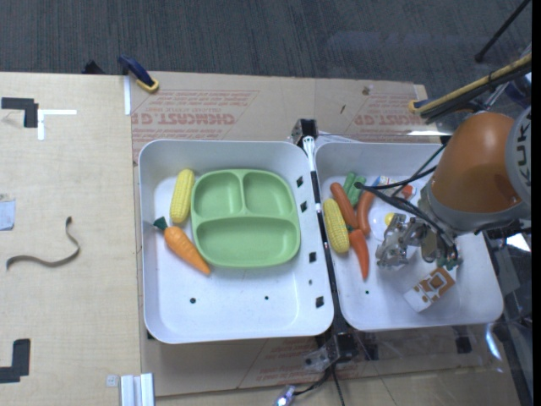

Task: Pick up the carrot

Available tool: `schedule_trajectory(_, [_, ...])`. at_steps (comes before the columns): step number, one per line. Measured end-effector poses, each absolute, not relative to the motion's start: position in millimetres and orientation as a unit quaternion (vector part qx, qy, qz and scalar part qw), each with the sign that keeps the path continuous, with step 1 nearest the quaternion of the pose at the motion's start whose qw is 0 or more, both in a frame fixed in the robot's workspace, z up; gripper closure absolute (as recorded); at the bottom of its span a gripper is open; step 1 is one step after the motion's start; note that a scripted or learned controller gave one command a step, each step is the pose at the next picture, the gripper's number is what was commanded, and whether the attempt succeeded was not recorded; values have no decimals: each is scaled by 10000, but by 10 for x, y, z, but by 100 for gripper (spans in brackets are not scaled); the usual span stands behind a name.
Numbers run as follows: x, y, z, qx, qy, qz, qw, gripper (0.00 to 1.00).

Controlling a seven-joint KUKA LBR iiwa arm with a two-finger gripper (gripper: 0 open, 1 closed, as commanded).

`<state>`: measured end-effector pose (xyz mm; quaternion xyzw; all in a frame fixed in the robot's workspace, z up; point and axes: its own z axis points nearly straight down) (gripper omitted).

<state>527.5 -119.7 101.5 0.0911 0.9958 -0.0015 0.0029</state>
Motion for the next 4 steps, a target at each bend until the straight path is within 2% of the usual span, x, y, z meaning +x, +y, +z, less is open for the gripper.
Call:
schedule_trajectory(1, [6227,-1068,934,417,9991,-7,30,100])
schedule_trajectory(2, [5096,-1404,934,-339,9994,0,6,100])
schedule_trajectory(3, [4926,-966,915,-1570,9876,6,4,100])
schedule_trajectory(4, [5706,-1413,929,-2478,9688,-2,32,100])
